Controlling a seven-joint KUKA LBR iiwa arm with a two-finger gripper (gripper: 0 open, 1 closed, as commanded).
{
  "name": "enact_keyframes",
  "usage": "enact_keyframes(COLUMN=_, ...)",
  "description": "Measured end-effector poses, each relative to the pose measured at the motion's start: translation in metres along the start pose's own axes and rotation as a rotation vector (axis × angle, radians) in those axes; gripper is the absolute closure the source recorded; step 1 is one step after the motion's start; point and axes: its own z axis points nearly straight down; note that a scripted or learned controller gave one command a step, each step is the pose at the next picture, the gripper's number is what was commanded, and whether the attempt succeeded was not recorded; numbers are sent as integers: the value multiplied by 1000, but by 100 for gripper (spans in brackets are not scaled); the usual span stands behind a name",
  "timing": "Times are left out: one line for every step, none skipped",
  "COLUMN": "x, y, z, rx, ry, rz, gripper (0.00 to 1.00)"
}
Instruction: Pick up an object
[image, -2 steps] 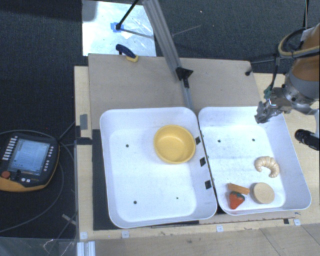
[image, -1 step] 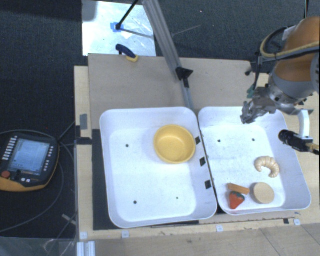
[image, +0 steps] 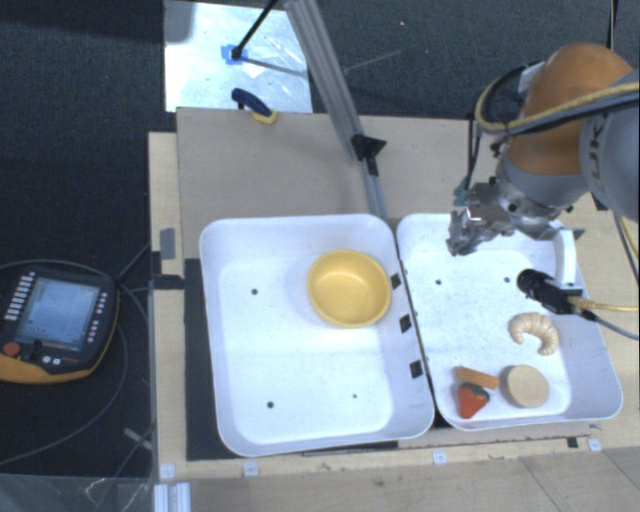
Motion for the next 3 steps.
enact_keyframes(x=44, y=-16, z=-2, rx=0, ry=0, rz=0, gripper=100)
enact_keyframes(x=90, y=-17, z=6, rx=-1, ry=0, rz=0, gripper=100)
enact_keyframes(x=144, y=-30, z=16, rx=0, ry=0, rz=0, gripper=100)
